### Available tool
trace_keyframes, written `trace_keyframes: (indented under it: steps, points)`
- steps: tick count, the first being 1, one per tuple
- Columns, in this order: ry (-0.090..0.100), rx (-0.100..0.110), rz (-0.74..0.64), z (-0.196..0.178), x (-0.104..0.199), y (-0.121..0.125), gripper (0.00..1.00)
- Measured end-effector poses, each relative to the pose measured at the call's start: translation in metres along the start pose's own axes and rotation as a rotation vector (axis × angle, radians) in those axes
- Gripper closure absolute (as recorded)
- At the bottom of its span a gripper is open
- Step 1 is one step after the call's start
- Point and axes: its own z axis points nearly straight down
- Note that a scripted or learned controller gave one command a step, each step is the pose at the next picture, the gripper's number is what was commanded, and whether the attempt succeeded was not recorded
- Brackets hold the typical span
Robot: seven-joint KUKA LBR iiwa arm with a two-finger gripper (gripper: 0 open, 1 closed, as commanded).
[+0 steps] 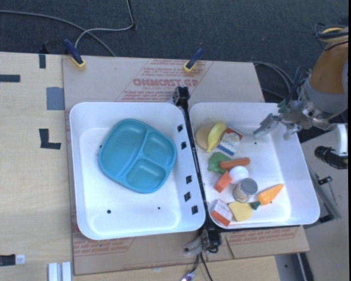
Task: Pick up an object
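Note:
My gripper (274, 130) hangs over the far right part of the right bin (297, 174), fingers spread open with nothing between them. Left of it lie a yellow banana (214, 134) and a small white and blue box (229, 141). Further toward the front sit a green toy (215, 163), an orange sausage (236, 163), a white cap (238, 172), a small tin can (246, 188), a carrot (271, 193), a yellow wedge (241, 211) and a red and white packet (221, 213). The gripper touches none of them.
A blue divided plate (137, 155) lies in the left bin (82, 174). A black divider (190, 157) runs between the bins. The grey arm with its orange band (329, 69) comes in from the right. Cables and two yellow clamps (192, 60) sit behind the bins.

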Motion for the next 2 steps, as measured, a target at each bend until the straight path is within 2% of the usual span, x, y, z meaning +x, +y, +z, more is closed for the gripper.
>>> trace_keyframes:
  steps: [1, 2]
  points:
    - [0.002, 0.001, -0.002, 0.096, 0.088, -0.039, 0.00]
    - [0.003, 0.000, -0.001, 0.086, 0.088, -0.039, 1.00]
